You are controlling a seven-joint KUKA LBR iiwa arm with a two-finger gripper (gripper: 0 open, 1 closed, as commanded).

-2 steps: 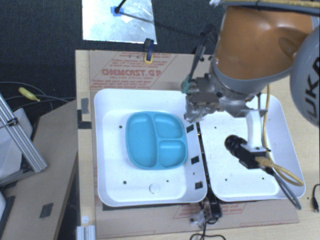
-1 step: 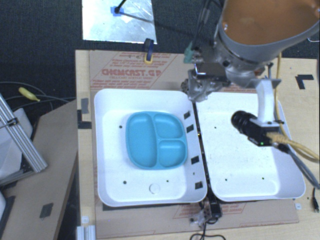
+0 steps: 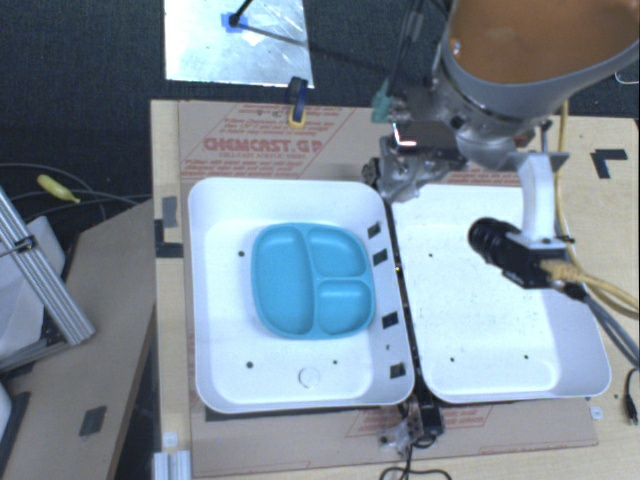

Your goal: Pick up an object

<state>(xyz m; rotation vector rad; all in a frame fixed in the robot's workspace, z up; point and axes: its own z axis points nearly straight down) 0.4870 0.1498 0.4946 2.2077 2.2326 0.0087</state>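
While the gripper (image 3: 405, 173) hangs over the far end of the seam between the two bins, we cannot tell how it is set. Our only pickable object, a blue divided plate (image 3: 310, 280), lies flat in the middle of the left bin (image 3: 215, 363), to the near left of the gripper, its long axis running left to right. We judge the reach must go left and nearer.

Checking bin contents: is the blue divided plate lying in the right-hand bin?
No, the blue divided plate lies in the left bin.
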